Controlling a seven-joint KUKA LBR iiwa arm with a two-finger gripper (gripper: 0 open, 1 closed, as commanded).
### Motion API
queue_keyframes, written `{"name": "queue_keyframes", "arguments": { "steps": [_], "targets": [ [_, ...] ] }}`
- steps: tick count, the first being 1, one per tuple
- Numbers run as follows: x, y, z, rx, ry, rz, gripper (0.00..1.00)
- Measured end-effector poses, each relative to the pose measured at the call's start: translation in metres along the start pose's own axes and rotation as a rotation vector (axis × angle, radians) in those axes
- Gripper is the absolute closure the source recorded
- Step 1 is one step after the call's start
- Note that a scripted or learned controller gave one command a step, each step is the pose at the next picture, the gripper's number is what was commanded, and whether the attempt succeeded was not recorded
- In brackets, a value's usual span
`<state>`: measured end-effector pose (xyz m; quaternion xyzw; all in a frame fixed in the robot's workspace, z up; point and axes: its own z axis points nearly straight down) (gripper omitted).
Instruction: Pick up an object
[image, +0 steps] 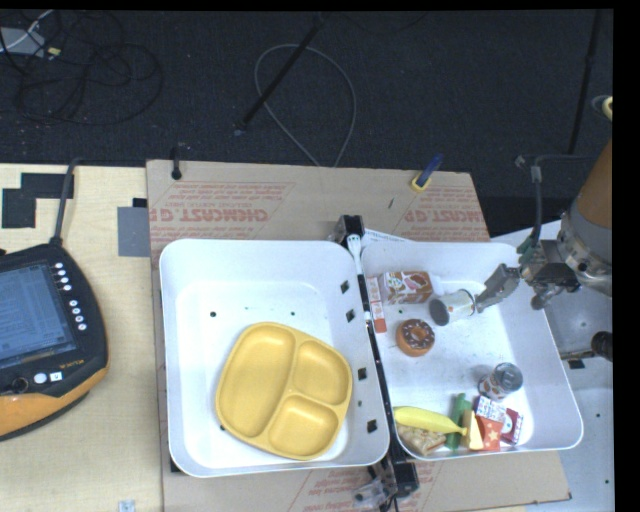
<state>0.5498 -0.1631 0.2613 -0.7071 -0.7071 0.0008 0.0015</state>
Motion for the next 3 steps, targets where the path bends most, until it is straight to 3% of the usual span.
{"name": "queue_keyframes", "arguments": {
  "steps": [1,2,3],
  "targets": [
    [0.025,0.057,0.096,0.004,0.002,-0.004,0.00],
    [0.062,0.044,0.164,-0.001,-0.001,0.000,0.00],
    [0.066,0.013,0.174,0.000,0.000,0.001,0.00]
  ]
}}
